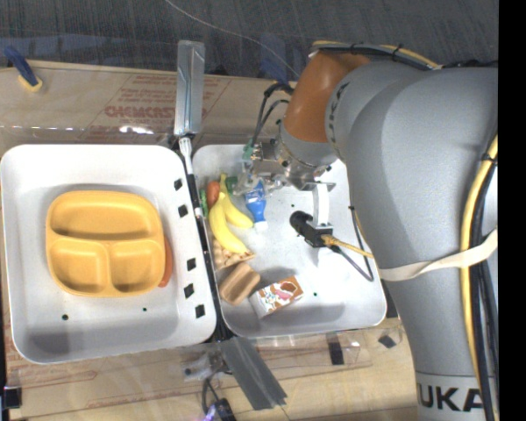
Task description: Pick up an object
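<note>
My gripper [256, 175] hangs low over the back left part of the right bin [337, 281], just above a blue object [256, 207]. Whether it touches that object is unclear. Yellow bananas [226, 226] lie beside the blue object, against the bin's left wall. Small green [231, 182] and red [213, 191] pieces sit at the back left corner. A brown block [238, 281] and a small printed carton [279, 295] lie toward the front of the bin.
The left bin [35, 160] holds a yellow divided tray [105, 241] with an orange piece [166, 266] at its right edge. A divider wall [193, 235] runs between the bins. My grey arm covers the right side of the right bin.
</note>
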You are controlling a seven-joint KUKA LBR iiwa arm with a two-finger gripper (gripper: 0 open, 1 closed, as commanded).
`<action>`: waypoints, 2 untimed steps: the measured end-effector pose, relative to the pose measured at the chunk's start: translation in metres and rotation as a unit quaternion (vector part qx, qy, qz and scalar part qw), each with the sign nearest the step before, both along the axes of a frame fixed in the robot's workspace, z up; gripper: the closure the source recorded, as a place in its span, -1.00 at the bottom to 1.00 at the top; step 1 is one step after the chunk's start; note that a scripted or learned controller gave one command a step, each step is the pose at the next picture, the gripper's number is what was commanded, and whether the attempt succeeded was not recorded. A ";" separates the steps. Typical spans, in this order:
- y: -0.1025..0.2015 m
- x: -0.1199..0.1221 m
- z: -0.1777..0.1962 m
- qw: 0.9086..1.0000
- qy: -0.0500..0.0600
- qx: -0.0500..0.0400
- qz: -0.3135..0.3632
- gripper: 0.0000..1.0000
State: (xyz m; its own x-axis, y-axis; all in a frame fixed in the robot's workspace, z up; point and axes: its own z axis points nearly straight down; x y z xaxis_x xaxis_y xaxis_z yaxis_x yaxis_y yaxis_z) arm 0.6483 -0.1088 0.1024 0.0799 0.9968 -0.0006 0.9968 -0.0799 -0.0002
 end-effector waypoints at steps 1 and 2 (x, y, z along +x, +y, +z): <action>0.018 0.009 0.046 0.995 -0.001 0.000 0.095 1.00; 0.062 -0.056 0.090 0.995 0.000 0.001 0.100 1.00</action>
State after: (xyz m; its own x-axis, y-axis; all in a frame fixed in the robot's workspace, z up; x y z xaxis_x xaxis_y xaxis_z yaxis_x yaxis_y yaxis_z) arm 0.5927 -0.0471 0.1927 -0.1198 0.9928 0.0007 0.9928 0.1198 -0.0010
